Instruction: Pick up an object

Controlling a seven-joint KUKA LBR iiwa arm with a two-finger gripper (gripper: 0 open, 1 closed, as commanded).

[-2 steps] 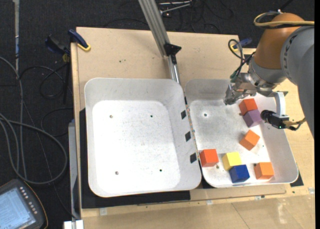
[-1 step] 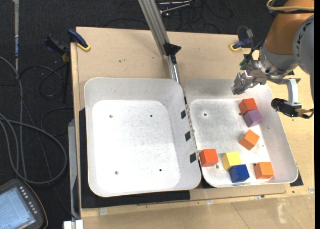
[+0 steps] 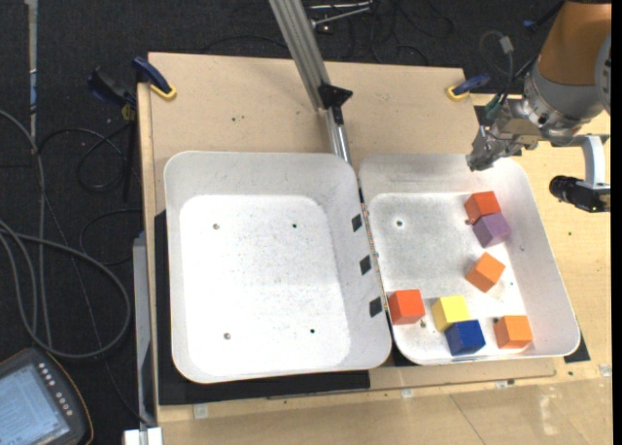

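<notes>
A: Hovering at the far rim of the right bin (image 3: 544, 229), the pincer (image 3: 483, 156) carries nothing that I can see. Whether it is spread or pressed together, I cannot tell from this angle.

B: What lies closest to it?

A: An orange cube (image 3: 481, 206), just below the pincer and touching a purple cube (image 3: 492, 229) on its near side. Further along sits another orange cube (image 3: 485, 271), turned corner-on to the bin wall. At the near end: an orange one (image 3: 406, 305), a yellow cube (image 3: 449, 312) touching a blue cube (image 3: 466, 336), and an orange one (image 3: 512, 331) by the near right corner. The left bin (image 3: 185, 239) sits beside it on the tabletop (image 3: 253, 108).

B: How would you take the nearest?

A: I'd judge it best to close across the two faces away from the purple one, so no pad wedges between them, and come straight down.

B: Any long axis to line up with?

A: None; they look equal-sided. Only the turn matters: the nearest orange sits slightly skewed to the bin edges, so the wrist should match that skew.
</notes>
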